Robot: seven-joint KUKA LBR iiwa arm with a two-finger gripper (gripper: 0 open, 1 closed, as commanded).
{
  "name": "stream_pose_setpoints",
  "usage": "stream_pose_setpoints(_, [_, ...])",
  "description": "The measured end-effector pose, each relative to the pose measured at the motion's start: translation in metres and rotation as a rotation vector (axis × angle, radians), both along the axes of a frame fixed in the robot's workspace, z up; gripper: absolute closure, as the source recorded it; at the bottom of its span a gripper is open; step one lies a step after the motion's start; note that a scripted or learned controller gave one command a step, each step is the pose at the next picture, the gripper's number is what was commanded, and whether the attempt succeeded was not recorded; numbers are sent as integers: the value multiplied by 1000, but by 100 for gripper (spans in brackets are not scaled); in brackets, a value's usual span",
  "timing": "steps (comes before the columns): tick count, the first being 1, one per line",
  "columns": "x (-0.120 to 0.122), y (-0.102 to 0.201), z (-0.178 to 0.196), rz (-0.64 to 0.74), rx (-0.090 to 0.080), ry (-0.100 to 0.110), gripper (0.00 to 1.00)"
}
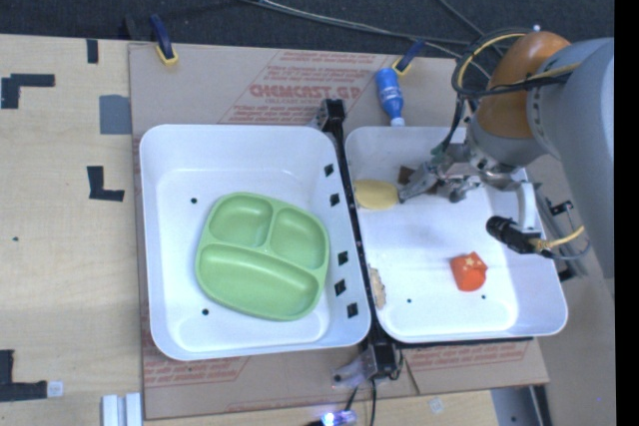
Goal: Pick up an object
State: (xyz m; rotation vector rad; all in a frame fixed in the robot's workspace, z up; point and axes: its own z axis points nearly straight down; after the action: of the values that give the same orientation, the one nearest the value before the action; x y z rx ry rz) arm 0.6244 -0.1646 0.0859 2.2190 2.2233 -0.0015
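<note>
The right bin (544, 314) served as the landmark. Along its left wall lay a yellow piece (376, 195), touching that wall, and near its front right corner sat an orange piece (468, 271); bare white floor lay open between them. The gripper (411, 183) hung over the bin's back half, just beside the yellow piece, its fingers spread a little with nothing between them. In the left bin (165, 150) lay a green tray (264, 255).
</note>
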Motion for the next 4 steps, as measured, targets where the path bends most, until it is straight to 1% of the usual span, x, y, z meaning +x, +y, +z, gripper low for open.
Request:
stream_pose_setpoints(1, [1, 0, 11, 1, -3, -4, 100])
stream_pose_setpoints(2, [11, -3, 66, 0, 0, -4, 100])
stream_pose_setpoints(3, [12, 7, 116, 0, 0, -4, 100])
stream_pose_setpoints(4, [21, 14, 171, 1, 0, -5, 100])
